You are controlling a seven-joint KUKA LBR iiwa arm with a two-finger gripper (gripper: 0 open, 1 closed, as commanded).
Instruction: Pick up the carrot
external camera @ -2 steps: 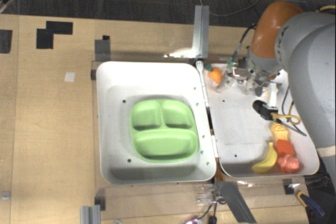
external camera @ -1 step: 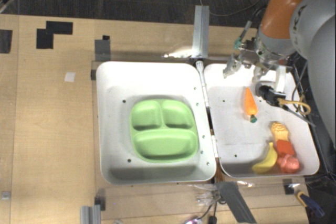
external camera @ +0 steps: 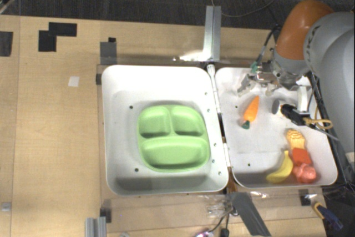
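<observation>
A carrot (external camera: 250,111) lies on the floor of the right-hand white bin (external camera: 233,158), tilted with its orange body toward the far wall and its green tip pointing toward the near wall. It sits just to the right of the ridge where the 2 bins meet, with bare white floor around it on every side: a narrow strip between the carrot and that ridge, a wider stretch on the near side of the carrot running down to the bin's front wall.

The gripper (external camera: 260,79) hangs on the far side of the carrot, close to the bin's back wall, its metal fingers spread apart with nothing between them; it is near the carrot but not touching it. The grey arm (external camera: 333,47) with its orange band (external camera: 297,22) rises to the right of the carrot.

Well to the right of the carrot, in the bin's near right corner, a cluster of play food crowds together: a yellow banana (external camera: 282,168), a red piece (external camera: 302,156) and a pink piece (external camera: 306,174).

To the left of the carrot, across the ridge, the second white bin (external camera: 119,86) holds a green divided plate (external camera: 173,137) with 3 compartments.
</observation>
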